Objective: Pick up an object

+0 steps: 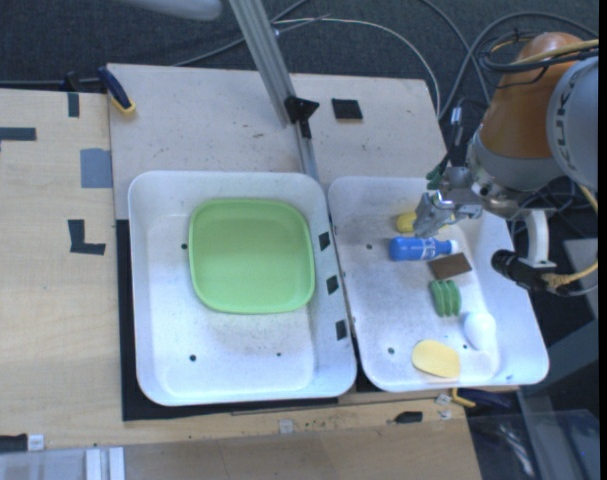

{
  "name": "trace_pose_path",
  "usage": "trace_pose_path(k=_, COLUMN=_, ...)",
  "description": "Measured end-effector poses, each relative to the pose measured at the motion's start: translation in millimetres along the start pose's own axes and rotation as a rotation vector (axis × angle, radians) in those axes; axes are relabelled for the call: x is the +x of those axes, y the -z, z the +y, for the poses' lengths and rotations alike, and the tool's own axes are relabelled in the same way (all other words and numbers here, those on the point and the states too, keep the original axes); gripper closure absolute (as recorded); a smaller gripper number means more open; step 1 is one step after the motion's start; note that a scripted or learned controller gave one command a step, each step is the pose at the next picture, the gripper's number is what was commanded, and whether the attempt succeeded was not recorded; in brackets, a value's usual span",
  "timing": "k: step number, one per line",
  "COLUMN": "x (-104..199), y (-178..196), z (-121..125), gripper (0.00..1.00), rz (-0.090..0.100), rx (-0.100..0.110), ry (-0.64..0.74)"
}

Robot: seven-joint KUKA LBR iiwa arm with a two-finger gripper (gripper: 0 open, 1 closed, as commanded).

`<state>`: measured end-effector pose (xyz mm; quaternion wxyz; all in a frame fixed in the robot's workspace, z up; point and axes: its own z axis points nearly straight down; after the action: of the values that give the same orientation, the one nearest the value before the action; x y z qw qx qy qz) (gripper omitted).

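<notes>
Arm (543,98) comes in from 3 o'clock, hand (435,212) low over the right bin (383,363), near its 12 o'clock end. Cannot tell the hand's state, the tip is too small and blurred against the clutter. Nothing is visibly pinched in it.

2 bins on the table (213,118). Left bin (163,368) carries 1 green plate (251,255), lying flat at centre. Right bin has the loose items: blue bottle (421,248) on its side, just below the hand at its 6 o'clock, possibly touching, can't tell. Yellow piece (406,222) at the hand's 9 o'clock, partly hidden by it. Brown block (450,265) just beside the bottle at 4 o'clock. Green item (444,297) below that. White item (479,328) near the bin's 4 o'clock rim. Yellow oval (436,359) at the bin's 6 o'clock end.

Progress: early to middle, as I judge it. Hand is down at the cluster, so the reach looks done. No object is seen lifted; all items lie on the bin floor. Likely target is the bottle or the yellow piece, being nearest. Left to do: close on 1 item, lift clear of the bin. Items crowd close at the 12 o'clock end, so a neighbour could get nudged.
</notes>
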<state>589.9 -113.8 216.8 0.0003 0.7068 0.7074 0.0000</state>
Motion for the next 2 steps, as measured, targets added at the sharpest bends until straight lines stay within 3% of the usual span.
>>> trace_pose_path(k=1, x=0.2, y=51.1, z=0.9, gripper=1.00, rz=0.000, rx=-0.002, ry=0.000)
trace_pose_path(k=2, x=54.1, y=34.3, z=-12.9, gripper=1.00, rz=0.001, rx=0.003, ry=0.003)
